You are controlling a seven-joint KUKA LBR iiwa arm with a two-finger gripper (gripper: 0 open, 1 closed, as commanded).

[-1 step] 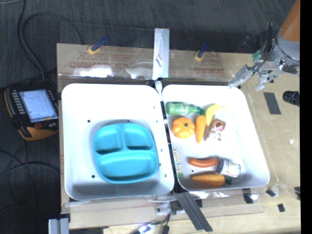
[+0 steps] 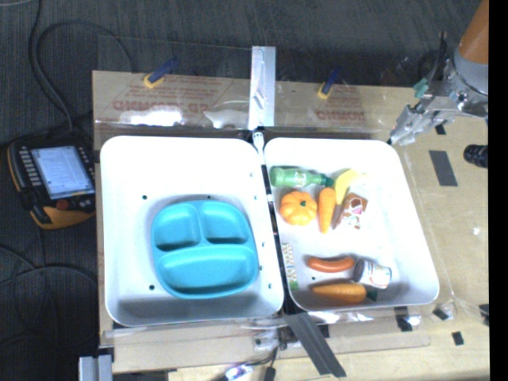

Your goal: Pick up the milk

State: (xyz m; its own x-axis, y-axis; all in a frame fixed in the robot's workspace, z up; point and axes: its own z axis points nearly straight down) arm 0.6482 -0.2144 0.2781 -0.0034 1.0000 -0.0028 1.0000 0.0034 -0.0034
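The gripper (image 2: 406, 127) hung over the bench just outside the far right corner of the right bin (image 2: 413, 213). Below and left of it lay a green bottle (image 2: 298, 178), pumpkin (image 2: 297, 208), carrot (image 2: 326, 209), banana (image 2: 344, 182) and milk carton (image 2: 354, 211). Further off lay a sausage (image 2: 331, 263) and small bottle (image 2: 373, 275). Far left, the left bin (image 2: 127, 173) held a blue tray (image 2: 205, 246).

Even overhead light, bright white bins (image 2: 119, 292) — faint glare, soft shadows, slightly soft focus

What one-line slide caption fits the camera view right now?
Gripper poised outside the right bin, milk carton untouched among toy foods.
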